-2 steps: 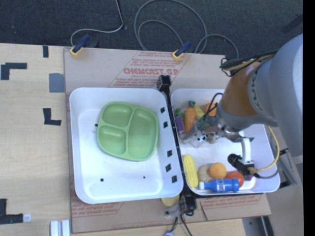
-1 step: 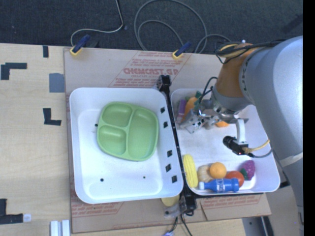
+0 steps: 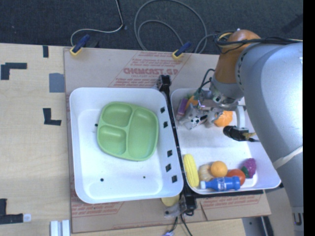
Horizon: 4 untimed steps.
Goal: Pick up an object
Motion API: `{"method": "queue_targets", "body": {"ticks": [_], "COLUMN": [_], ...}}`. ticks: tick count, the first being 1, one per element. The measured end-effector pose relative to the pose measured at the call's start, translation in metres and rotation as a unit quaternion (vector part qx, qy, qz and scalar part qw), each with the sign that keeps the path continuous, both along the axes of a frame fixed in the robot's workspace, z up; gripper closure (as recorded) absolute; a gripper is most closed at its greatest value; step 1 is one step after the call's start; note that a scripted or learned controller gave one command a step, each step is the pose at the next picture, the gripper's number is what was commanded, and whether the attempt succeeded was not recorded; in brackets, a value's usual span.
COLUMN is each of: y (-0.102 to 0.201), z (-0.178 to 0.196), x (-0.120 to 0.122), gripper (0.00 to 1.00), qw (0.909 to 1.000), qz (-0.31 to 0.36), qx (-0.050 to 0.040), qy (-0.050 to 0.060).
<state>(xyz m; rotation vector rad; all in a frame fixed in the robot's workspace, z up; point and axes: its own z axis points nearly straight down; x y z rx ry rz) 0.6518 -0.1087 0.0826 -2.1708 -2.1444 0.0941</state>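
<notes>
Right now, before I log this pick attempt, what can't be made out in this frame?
- Tool, camera view: its fingers are lost among wrist hardware and toys, so any grasp is unreadable.
- Purple and orange toys beside it: half hidden, too small to identify.
- Orange object: partly covered by the wrist.
- Right bin: its right side is hidden by the grey arm.
- Yellow item below the bins: mostly hidden by the bin rim.

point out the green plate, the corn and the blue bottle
green plate (image 3: 128,132), camera view, on the middle ridge between compartments
corn (image 3: 190,170), camera view, on the middle of the cob
blue bottle (image 3: 224,184), camera view, on the bottle's body
</notes>
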Motion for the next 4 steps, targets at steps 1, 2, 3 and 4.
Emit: {"method": "queue_targets", "body": {"ticks": [1, 2, 3, 4], "y": [0.0025, 0.0049, 0.0067, 0.0053], "z": [0.0003, 0.0003, -0.0002, -0.0005], "x": [-0.0001, 0.0008, 0.0041, 0.0043], "gripper": [0.00, 0.00, 0.00, 0.00], "qw": [1.0000, 0.9999, 0.9998, 0.9998], "qz": [-0.003, -0.004, 0.000, 0.001], "qx": [-0.0045, -0.0071, -0.0092, -0.0073], "qy": [-0.006, -0.010, -0.020, -0.020]}}
